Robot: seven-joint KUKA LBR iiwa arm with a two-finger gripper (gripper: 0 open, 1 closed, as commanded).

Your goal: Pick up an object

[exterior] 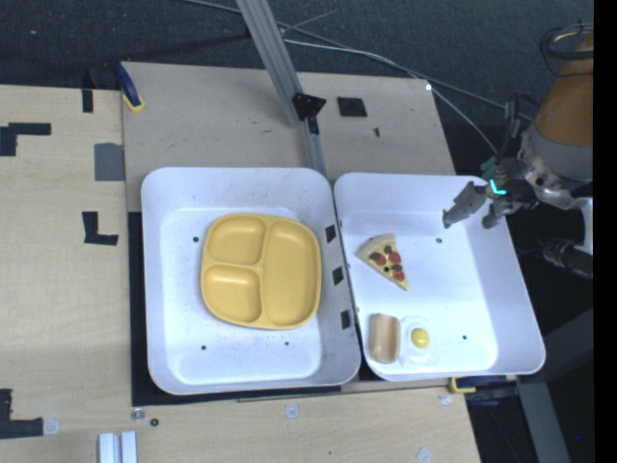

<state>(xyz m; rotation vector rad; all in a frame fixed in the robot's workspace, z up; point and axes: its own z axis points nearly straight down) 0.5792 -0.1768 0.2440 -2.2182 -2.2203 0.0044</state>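
Note:
In the right bin (501, 297) lie a toy pizza slice (385, 259), a tan bread-like piece (384, 337) and a toy fried egg (418, 339). My gripper (476, 207) hangs over the bin's far right corner, well to the right of the pizza slice. Its two dark fingers stand apart, open, with nothing between them. A yellow divided plate (261, 269) sits in the left bin (174, 258).
A grey metal pole (280, 56) slants down to the gap between the bins. Cables trail across the dark floor at the top. A blue and yellow tool (129, 87) lies at the bench's far left corner.

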